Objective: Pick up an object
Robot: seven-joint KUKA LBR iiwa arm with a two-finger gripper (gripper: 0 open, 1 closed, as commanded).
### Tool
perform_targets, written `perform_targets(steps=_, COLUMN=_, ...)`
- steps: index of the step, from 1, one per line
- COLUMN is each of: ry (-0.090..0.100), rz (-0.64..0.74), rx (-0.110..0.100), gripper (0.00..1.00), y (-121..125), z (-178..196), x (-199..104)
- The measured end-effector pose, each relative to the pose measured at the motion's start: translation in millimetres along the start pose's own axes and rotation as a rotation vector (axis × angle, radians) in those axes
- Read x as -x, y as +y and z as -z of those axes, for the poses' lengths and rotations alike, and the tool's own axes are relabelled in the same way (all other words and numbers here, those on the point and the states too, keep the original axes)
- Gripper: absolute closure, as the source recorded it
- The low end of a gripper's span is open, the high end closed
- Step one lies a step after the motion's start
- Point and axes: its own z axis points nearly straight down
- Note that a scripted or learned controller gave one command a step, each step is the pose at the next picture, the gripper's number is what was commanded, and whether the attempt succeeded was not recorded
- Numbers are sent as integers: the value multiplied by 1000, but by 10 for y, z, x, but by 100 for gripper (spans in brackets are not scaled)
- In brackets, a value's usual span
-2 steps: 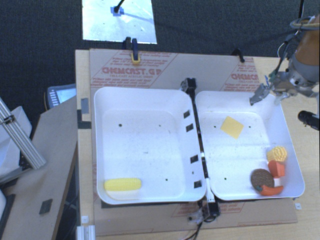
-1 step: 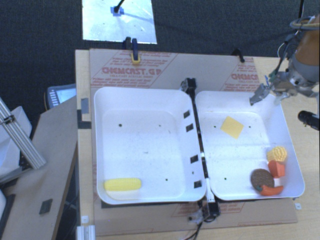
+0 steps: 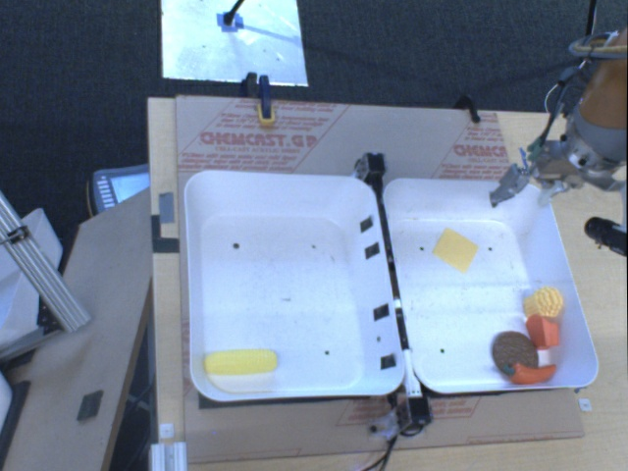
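The gripper (image 3: 528, 182) hangs over the far right corner of the right bin (image 3: 471, 383), its two fingers (image 3: 502, 192) spread apart with nothing between them. The arm (image 3: 599, 126) comes in from the right edge, so it looks to be at the start of a try, high and off to one side.

Nothing has been picked yet. The nearest thing is the cheese (image 3: 455, 249), a flat yellow square lying alone on the bin floor, near the gripper and well apart from everything else. In the near right corner sits a tight cluster: a corn piece (image 3: 546, 302), an orange block (image 3: 544, 331), a brown cookie (image 3: 510, 350) and a carrot (image 3: 533, 373), all touching or just beside each other and close to the wall. The left bin (image 3: 196, 292) holds one banana (image 3: 240, 362) near its front.

I'd go for the cheese, since it has free space all round, but it is thin, so the fingers must come almost to the floor and straddle two opposite edges squarely. The cluster is riskier: a finger could land on a neighbour or hit the bin wall. Whichever is chosen, centre over it first, then drop straight down.
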Motion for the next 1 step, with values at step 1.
perform_targets(steps=1, ry=0, rz=0, rx=0, gripper=0, y=0, z=0, x=0)
